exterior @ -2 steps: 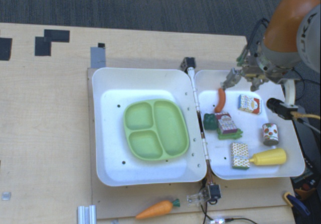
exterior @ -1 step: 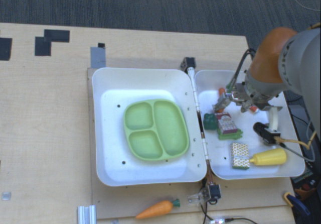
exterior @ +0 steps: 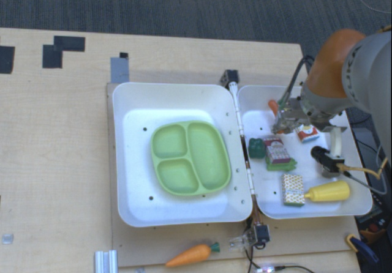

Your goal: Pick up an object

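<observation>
- Two shallow white bins are seen side by side on a wooden bench (exterior: 55, 161).
- The left bin (exterior: 131, 204) is occupied by a green divided plate (exterior: 190, 158).
- The gripper (exterior: 286, 123) is lowered over the right bin (exterior: 361, 201), above a pink-labelled packet (exterior: 277, 153).
- A dark green block (exterior: 256, 147) is found just beside that packet.
- A yellow bottle (exterior: 326, 191) and a patterned sponge (exterior: 293, 190) are placed near the front wall.
- A toy carrot (exterior: 191, 255) is left on the bench outside the bins.
</observation>
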Robot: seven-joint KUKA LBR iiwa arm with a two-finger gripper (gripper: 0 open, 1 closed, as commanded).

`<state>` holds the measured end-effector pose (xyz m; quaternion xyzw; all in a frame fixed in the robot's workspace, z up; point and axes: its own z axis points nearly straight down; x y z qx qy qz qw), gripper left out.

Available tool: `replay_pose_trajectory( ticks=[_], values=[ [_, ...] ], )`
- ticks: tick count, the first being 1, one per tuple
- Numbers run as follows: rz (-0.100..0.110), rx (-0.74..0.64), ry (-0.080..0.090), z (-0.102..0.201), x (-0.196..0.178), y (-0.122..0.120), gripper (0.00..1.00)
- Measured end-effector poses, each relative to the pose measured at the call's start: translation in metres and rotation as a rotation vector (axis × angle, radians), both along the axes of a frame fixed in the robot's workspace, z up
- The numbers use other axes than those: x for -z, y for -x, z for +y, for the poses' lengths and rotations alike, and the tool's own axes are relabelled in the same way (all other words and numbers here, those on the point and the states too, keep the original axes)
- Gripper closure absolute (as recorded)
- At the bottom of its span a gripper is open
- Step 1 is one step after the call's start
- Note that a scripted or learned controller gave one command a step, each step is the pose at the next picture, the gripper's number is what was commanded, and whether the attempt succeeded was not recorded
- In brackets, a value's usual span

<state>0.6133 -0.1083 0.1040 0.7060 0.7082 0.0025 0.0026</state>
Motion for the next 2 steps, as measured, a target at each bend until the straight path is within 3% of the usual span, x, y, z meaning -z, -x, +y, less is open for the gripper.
replay_pose_trajectory(
  ticks=[1,2],
  values=[
    [0.002,-0.002,-0.001,0.067,-0.099,0.007,1.0],
    [0.005,-0.002,-0.001,0.104,-0.146,0.114,1.0]
  ],
)
